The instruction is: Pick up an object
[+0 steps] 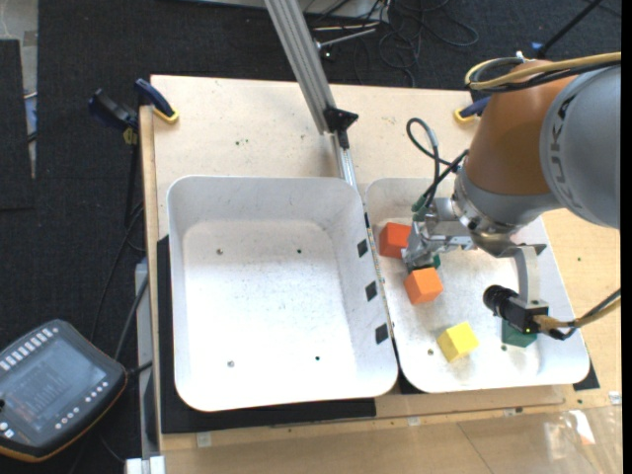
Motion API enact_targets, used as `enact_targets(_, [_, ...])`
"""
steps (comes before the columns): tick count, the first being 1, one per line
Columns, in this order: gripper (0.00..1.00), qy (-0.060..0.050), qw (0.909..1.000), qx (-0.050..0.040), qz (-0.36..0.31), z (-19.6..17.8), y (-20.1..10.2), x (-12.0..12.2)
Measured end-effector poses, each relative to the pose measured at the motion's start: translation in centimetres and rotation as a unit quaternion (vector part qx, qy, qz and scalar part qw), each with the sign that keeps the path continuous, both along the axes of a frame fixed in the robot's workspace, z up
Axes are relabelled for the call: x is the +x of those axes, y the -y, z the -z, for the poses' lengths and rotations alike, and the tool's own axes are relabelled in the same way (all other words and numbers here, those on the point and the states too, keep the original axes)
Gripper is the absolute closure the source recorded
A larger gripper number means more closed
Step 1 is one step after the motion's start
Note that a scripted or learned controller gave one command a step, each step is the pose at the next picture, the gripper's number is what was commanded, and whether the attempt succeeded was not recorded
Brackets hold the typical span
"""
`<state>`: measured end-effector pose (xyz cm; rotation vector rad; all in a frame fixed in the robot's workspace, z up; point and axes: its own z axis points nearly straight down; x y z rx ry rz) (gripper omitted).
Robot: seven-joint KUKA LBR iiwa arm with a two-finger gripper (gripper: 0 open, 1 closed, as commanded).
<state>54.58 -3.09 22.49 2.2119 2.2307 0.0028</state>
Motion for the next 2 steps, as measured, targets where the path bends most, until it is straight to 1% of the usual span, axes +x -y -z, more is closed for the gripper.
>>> enact_targets(1, [1.0,0.001,1.0,0.0002,0.0,-1.0,-4.6,1.6])
enact_targets(2, [1.0,0.0,1.0,0.0002,0.0,-0.6,-10.7,3.4])
